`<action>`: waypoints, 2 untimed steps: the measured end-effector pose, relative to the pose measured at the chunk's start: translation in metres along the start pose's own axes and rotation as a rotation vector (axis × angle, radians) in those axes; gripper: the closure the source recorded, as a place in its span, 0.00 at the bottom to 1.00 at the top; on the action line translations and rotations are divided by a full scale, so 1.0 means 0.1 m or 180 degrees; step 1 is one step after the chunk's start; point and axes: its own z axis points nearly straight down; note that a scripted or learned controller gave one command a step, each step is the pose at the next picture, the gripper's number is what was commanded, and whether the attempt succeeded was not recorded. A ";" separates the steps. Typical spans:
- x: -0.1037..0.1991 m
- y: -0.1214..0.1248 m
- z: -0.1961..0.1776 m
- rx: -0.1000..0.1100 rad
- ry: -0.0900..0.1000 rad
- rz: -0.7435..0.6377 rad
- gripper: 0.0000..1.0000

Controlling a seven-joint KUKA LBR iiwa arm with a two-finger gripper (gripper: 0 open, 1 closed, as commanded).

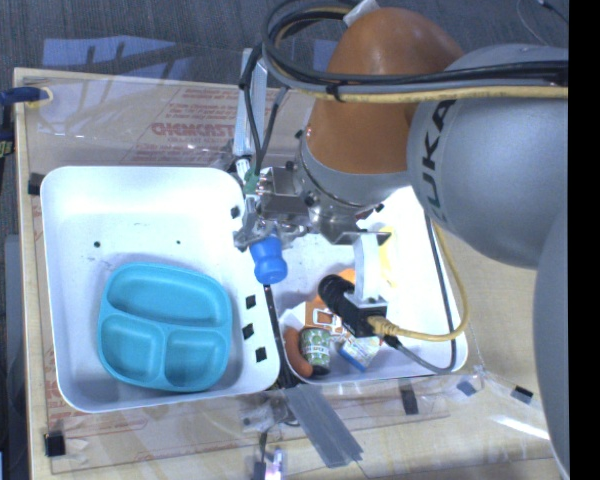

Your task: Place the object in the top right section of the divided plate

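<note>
The grey arm [480, 158] reaches in from three o'clock, its gripper [268, 260] pointing down toward seven o'clock.

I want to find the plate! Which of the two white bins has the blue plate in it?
The left bin. The blue divided plate lies in it, while the right bin holds a jumble of small things instead.

The desk [130, 118] and two white bins

The left bin [80, 218] sits left of the end effector [265, 258]; the right bin [435, 353] sits right.
</note>
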 end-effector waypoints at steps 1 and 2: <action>0.23 -0.25 1.20 0.0015 -0.0003 -0.0045 1.00; 0.79 -0.05 0.99 0.0008 -0.0002 -0.0142 1.00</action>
